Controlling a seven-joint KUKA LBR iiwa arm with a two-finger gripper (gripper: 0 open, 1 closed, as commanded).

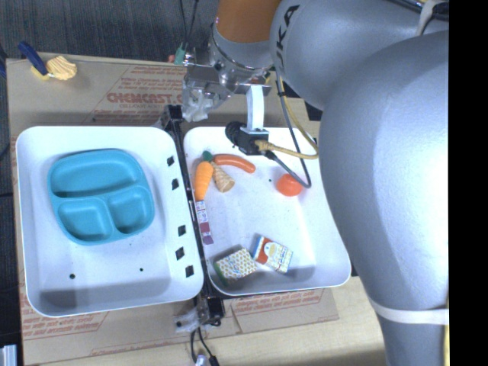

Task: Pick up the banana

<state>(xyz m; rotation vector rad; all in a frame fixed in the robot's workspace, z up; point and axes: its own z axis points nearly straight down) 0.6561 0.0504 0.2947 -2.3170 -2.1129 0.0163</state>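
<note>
End effector (200, 101) hangs at upper centre, over the far rim where the left white bin (34, 227) meets the right white bin (313, 227); whether it is apart or together cannot be told. No certain banana is seen; a small yellow object (62, 69) on the bench (122, 82), upper left, may be it. Judged step: search and approach, so the next move calls for confirming the target.

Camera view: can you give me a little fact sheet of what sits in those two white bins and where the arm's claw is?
Left white bin: blue plastic three-compartment tray
Right white bin: orange carrot, red chilli-shaped toy, beige cone, orange-red round piece, green-patterned small carton, orange-and-white small carton
Gripper: over the far rim, where the bins meet
</note>
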